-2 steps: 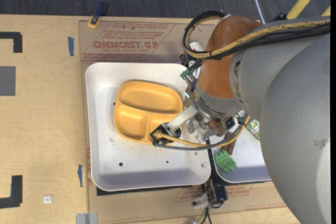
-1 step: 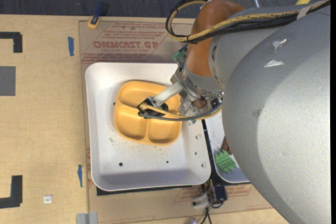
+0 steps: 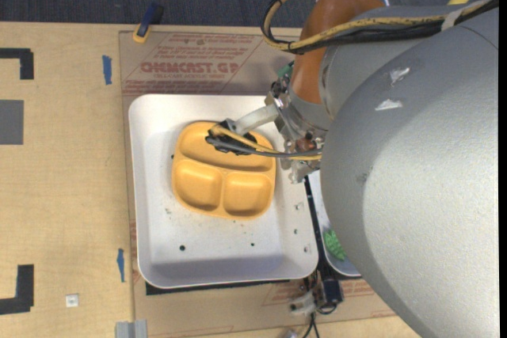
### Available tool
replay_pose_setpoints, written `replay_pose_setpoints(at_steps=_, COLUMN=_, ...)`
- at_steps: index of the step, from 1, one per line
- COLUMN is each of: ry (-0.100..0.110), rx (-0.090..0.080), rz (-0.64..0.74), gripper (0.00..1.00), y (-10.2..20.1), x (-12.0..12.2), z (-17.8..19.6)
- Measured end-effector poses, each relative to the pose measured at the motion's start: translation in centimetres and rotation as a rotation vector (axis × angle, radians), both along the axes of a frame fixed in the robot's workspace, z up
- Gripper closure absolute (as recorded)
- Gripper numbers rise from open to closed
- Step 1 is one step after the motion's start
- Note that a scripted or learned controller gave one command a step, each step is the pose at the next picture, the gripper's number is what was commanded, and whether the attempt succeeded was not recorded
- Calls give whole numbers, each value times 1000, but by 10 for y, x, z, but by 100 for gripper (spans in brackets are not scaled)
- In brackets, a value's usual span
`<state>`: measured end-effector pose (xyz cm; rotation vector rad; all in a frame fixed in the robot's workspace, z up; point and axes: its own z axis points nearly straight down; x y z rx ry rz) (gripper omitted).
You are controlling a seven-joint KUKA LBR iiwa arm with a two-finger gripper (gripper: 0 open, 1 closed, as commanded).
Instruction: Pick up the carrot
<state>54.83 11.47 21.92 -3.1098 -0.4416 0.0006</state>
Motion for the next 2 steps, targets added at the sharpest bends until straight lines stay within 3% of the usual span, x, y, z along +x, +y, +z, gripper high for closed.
replay_pose_setpoints(at_steps=1, ry=1, rx=0, rz=-28, gripper=100, y=-18, x=-38, z=37)
replay_pose_setpoints(at_steps=2, ry=2, rx=1, rz=-83, gripper=100, y=-12, x=-57, z=-1)
